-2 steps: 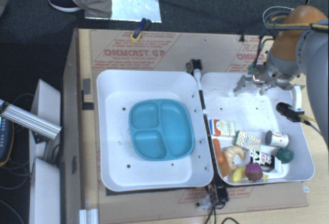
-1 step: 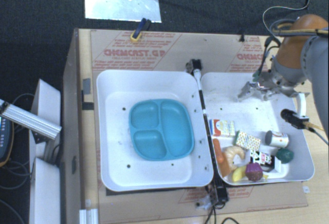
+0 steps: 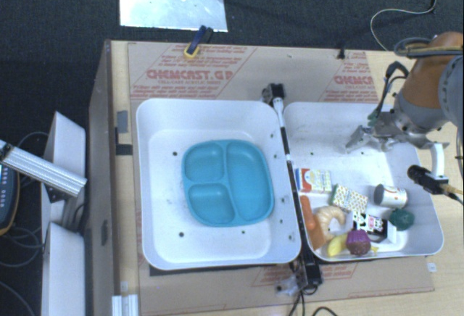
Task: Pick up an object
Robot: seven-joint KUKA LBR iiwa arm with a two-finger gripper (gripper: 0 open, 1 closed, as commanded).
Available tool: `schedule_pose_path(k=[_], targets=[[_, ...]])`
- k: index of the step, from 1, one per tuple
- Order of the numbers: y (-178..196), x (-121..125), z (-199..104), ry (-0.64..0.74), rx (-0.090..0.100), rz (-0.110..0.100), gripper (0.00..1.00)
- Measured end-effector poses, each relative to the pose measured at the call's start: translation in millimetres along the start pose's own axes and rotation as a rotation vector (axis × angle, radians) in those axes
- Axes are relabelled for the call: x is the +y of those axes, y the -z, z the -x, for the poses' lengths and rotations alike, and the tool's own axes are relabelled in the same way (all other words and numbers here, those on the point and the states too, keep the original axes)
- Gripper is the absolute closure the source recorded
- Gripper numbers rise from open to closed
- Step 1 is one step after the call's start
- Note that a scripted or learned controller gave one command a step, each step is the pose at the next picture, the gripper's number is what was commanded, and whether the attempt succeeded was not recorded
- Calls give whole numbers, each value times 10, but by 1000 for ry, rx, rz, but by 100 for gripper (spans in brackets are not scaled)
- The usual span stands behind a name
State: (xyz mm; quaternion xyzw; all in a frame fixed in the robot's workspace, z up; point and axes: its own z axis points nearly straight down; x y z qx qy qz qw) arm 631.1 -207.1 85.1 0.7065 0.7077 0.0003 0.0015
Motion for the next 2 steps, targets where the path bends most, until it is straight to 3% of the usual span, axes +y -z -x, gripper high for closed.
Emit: schedule_pose_path(k=[1, 2], targets=[[1067, -85, -2, 0, -1, 4, 0], [-12, 21, -12, 2, 1, -2, 0]])
